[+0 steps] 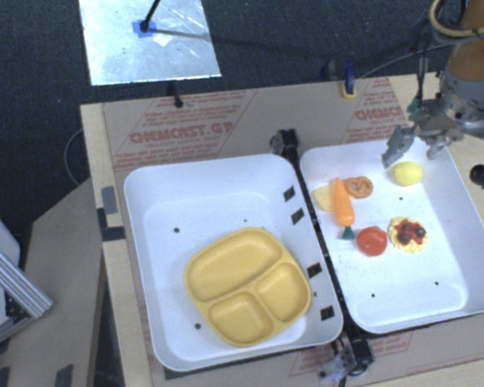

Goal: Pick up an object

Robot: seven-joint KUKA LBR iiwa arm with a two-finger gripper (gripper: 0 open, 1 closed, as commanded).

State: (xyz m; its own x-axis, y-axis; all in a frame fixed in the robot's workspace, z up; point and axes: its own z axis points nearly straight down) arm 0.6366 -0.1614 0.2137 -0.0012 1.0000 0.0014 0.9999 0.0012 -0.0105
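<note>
Yellow lemon [407, 173] lies at two o'clock in the right bin [474, 273], just below the gripper [415, 149], jaws spread wide, holding nothing.

On the worktop [81, 245], the left bin [149, 191] sat directly left of the right bin [466, 282], their edges touching. A divided tray [247, 285] lay in the left bin. In the right bin, a carrot [341, 203] lay nearest the left bin, with a cookie [360, 187] just right of it and a lemon [408, 173] farther right. A tomato [372, 241] lay in front of the carrot, a small pizza [407, 234] just to the tomato's right. The gripper [413, 146] hung just behind the lemon.
</note>
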